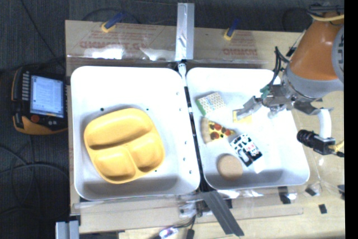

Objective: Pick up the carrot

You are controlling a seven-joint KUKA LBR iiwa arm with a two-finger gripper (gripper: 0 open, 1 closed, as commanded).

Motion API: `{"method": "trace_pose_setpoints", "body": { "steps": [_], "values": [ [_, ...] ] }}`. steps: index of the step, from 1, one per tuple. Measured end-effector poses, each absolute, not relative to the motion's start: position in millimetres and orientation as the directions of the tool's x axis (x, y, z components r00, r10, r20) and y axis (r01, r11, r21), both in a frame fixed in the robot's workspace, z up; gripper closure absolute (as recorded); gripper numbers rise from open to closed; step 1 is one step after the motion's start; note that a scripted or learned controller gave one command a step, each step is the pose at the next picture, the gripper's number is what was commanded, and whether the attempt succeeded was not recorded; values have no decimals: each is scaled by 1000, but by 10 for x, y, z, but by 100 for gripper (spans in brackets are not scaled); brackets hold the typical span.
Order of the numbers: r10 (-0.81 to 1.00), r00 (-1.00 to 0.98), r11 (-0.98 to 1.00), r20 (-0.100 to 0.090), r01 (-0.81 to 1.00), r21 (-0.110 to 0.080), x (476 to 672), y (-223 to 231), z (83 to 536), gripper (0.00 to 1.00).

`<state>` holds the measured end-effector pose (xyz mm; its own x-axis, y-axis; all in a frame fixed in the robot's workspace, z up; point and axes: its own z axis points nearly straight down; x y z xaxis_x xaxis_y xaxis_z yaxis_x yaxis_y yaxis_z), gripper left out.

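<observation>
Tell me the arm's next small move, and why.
Probably lift the gripper a little. It hangs low in the right bin, beside a pale yellow piece, and I cannot tell which toy there is the carrot; rising would likely uncover what lies under it.

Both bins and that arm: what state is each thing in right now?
Gripper: low over the right bin, fingers hard to make out.
Yellow tray: upright, in the left bin.
Green-dotted packet: lying flat, right bin.
Pizza slice toy: lying flat, untouched.
Black-and-white block: lying tilted.
Round tan piece: lying flat near the front wall.
Handheld screen: lit, left of the bench.
</observation>
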<state>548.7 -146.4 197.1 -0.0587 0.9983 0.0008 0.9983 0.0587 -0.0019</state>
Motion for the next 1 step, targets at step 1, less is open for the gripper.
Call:
{"method": "trace_pose_setpoints", "body": {
  "steps": [1],
  "values": [
    [997, -73, 73, 1, 997, -2, 5934, -2103, 1732, 0]
  ]
}}
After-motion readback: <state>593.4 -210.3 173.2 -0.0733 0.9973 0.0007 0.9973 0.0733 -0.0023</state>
